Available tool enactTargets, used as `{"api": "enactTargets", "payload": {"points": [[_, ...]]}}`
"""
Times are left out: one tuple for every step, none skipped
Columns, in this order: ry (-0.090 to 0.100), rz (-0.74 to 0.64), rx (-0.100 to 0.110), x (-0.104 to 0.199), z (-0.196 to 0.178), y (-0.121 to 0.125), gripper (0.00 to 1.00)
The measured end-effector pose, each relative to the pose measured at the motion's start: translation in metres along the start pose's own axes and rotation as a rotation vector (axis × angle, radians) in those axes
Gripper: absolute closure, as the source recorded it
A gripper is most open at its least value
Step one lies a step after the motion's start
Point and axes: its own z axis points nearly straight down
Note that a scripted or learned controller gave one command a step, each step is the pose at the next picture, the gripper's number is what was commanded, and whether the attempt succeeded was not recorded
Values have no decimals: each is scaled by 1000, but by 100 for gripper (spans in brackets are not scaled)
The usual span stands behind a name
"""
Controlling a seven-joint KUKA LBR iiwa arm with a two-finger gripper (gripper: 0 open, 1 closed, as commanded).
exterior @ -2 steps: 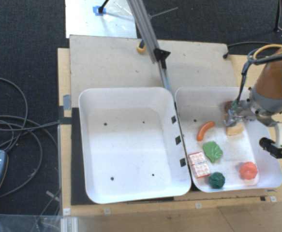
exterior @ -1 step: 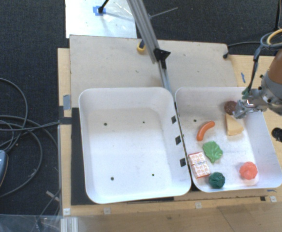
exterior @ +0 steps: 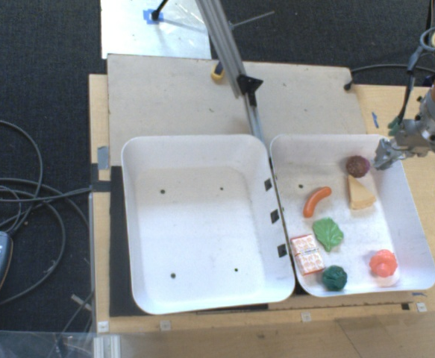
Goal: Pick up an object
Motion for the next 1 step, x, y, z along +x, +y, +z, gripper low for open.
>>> {"api": "enactTargets", "payload": {"points": [[2, 0, 4, 0, -10, 1, 100]]}}
